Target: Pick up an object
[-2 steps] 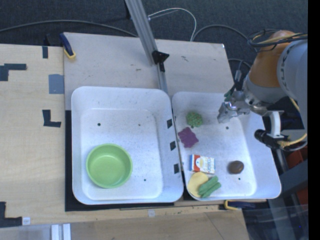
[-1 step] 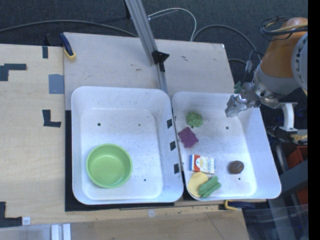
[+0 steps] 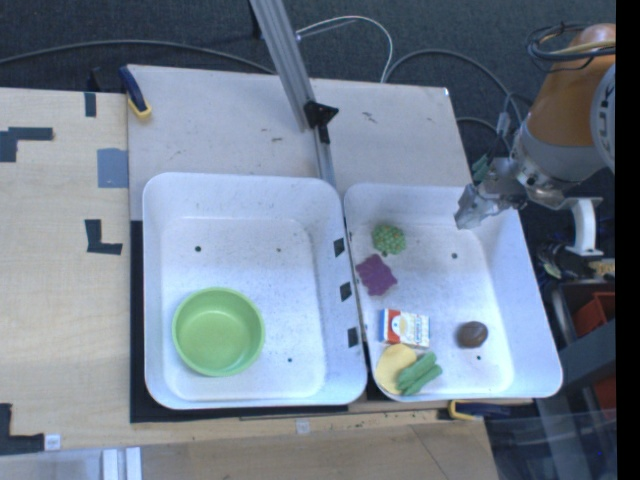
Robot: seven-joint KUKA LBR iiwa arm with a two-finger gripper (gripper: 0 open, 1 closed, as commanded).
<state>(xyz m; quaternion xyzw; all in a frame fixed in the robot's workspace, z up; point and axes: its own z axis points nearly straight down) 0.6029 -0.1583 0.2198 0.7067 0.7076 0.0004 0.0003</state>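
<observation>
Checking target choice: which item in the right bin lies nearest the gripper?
The green broccoli-like piece, the uppermost item, closest to the gripper.

It was a robotics lab: a bench (image 3: 230, 118) bore two white bins (image 3: 160, 268), cables (image 3: 420, 58) trailed over dark carpet along the frame's top, beside a metal pole (image 3: 285, 48).

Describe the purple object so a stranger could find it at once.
Start at the right-hand white bin, the one nearer the arm. Down its left side runs a line of small items; the purple object is second from the far end, just below the bumpy green piece and above the red-and-white carton. It alone is purple.
</observation>
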